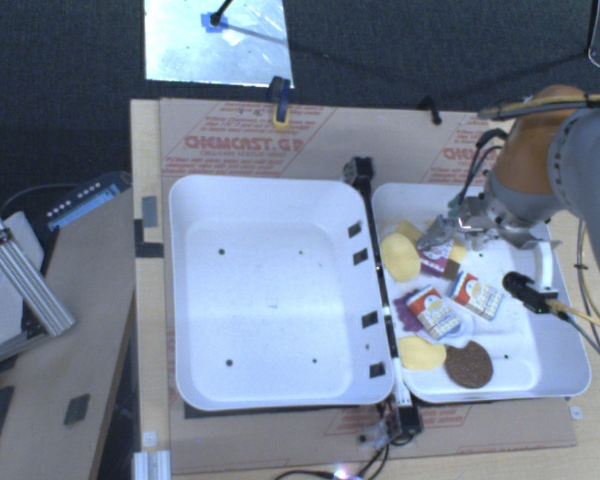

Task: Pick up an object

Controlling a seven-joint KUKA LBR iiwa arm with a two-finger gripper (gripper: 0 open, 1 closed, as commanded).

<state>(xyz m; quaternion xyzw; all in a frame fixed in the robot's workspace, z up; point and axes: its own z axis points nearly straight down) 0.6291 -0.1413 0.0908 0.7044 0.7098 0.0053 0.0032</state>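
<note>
Gripper [442,236] low in right bin [560,368], upper part, over a small purple item [435,264] beside yellow lump [401,257]; can't tell its state. Nothing lifted yet; grasp and lift remain.

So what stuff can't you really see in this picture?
- The pincer: its tips blur into the things under it in the camera view, so a grip can't be judged.
- The purple packet: partly hidden by the pincer.
- The printing on the two red-and-white packets: too small to read.
- The arm: cut off by the right edge.
</note>
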